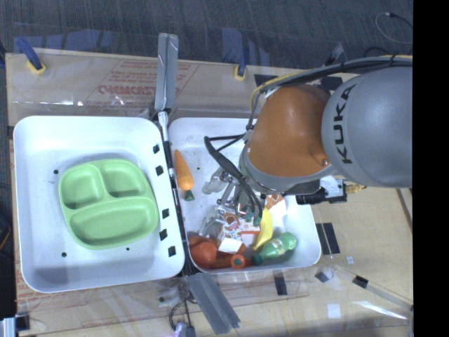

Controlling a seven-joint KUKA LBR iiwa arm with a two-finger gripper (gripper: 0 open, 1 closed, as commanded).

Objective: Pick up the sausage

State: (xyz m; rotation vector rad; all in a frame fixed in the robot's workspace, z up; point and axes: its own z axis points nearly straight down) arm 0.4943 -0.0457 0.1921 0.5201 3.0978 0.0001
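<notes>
The sausage (219, 258), a reddish-brown elongated piece, lies along the front wall of the right bin (306, 220), partly under a small white card. My gripper (223, 215) hangs low in the middle of that bin, just above and behind the sausage, over a pile of small items. Nothing shows as held. The arm's orange band and grey wrist cover the back right of the bin.
An orange carrot (184, 172) lies by the right bin's left wall. A yellow banana (264, 229) and a green bottle (275, 248) sit right of the sausage. The left bin (35, 209) holds a green divided plate (107, 203).
</notes>
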